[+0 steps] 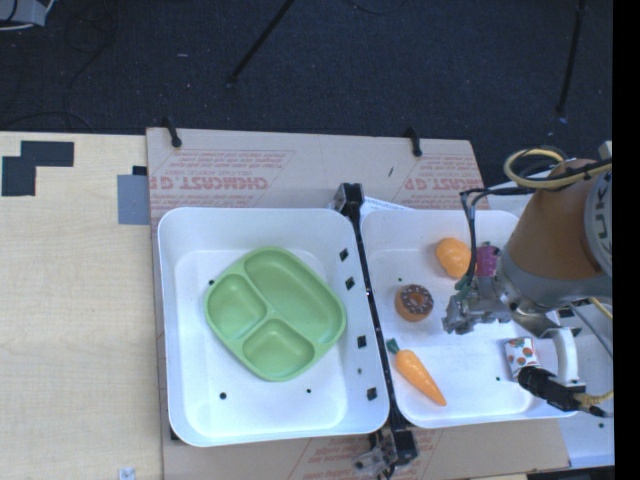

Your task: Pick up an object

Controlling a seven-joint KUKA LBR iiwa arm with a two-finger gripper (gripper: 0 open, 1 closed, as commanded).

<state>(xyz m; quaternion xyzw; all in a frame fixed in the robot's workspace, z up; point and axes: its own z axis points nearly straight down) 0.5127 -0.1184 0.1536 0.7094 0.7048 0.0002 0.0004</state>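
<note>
A green divided plate lies in the left bin. Beneath the bin sits a printed cardboard sheet, and left of that stretches the pale wooden tabletop with dark patches.

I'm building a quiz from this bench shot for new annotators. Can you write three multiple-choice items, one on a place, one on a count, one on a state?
1. Which bin holds the green divided plate?
A. left bin
B. right bin
C. neither

2. How many compartments does the plate have?
A. two
B. three
C. five

3. How does the toy carrot lie?
A. standing upright
B. flat on the bin floor
C. on the plate

Key:
1 A, the plate lies in the left bin.
2 B, ridges divide it into three wells.
3 B, it lies flat in the right bin, below the doughnut and apart from the pincer.
</note>
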